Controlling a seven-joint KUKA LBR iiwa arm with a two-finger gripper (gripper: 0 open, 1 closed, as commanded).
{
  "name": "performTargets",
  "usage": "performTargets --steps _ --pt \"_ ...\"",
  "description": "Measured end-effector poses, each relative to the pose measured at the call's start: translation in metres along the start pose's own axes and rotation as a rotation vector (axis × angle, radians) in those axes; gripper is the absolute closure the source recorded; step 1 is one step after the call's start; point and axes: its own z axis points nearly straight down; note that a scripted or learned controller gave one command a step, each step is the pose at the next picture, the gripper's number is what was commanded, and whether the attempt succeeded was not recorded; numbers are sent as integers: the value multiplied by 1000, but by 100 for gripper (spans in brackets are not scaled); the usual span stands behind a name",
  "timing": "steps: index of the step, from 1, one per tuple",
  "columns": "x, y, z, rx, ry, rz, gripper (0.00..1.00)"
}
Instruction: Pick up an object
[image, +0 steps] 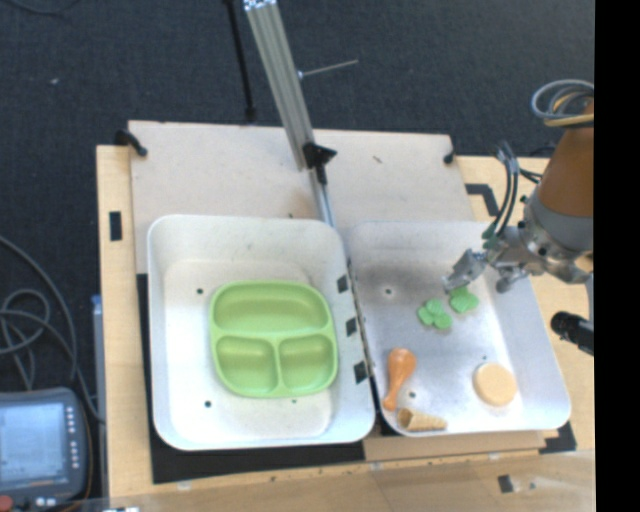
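Gripper (486, 268) poised over the right bin (530, 330), fingers spread and holding nothing.

Your nearest target looks to be the green pieces (447, 308), lying flat just below the gripper near the bin's middle. Come straight down and centre the fingers on one piece before closing. Together they run roughly upper right to lower left, so set the fingers across that line.

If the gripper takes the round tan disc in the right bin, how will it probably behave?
The tan disc lies flat, so it should not roll. It looks low and wide, so fingers coming from above may slip off its rim. It seems small, so it is probably light.
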Motion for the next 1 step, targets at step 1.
performTargets --steps 1 --pt "0 0 0 0 0 1 0"
